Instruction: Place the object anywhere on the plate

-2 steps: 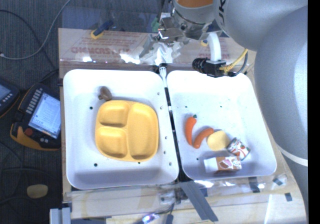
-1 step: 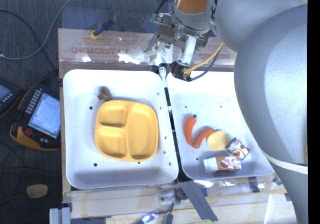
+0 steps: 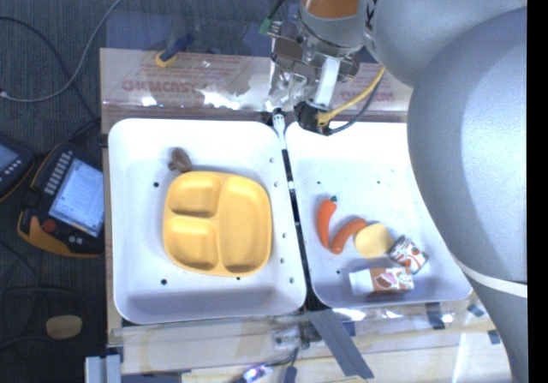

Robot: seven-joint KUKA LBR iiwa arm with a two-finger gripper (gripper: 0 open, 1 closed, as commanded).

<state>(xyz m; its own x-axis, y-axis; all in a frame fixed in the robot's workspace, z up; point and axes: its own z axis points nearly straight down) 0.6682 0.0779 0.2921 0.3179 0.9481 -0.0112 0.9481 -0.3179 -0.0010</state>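
Yellow plate (image 3: 217, 224) sat in my left bin (image 3: 137, 287), the carrot (image 3: 326, 217) and other food far off in the right bin (image 3: 377, 158). Claw (image 3: 295, 103) hovered over the back rims; couldn't tell its grip. Clipping that divider looked like the risk.

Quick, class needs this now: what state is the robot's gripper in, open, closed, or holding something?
Gripper: above the far edge between the bins; open or closed cannot be told.

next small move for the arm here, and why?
Probably bring the end effector down toward the right bin's toys, likely the carrot. It sits at the bins' far edge, the yellow plate bears nothing, and the toys lie unpicked.
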